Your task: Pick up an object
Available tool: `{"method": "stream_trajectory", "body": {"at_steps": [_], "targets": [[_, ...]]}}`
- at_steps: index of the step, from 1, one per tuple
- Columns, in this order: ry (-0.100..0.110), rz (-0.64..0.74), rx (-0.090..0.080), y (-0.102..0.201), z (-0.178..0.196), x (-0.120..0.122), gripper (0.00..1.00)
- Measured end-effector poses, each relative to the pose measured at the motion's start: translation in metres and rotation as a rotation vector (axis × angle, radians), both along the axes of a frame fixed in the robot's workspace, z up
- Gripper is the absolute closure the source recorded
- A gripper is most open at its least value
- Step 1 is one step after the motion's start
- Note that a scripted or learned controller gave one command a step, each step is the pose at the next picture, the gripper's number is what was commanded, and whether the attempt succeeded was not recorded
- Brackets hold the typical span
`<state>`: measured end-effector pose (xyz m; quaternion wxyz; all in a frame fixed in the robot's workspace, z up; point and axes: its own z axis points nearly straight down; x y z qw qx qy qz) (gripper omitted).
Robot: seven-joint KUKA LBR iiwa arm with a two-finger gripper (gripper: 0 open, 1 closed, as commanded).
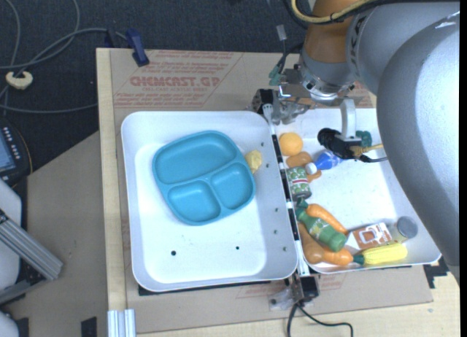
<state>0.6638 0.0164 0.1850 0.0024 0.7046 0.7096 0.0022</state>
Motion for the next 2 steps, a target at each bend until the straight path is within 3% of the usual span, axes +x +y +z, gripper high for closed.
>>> {"method": "stream_trajectory", "body": {"at_steps": [1, 2], "targets": [[0.002, -0.001, 0.004, 0.036, 0.077, -0.065, 1.0], [0.005, 0.005, 0.005, 0.155, 0.052, -0.053, 1.0]]}}
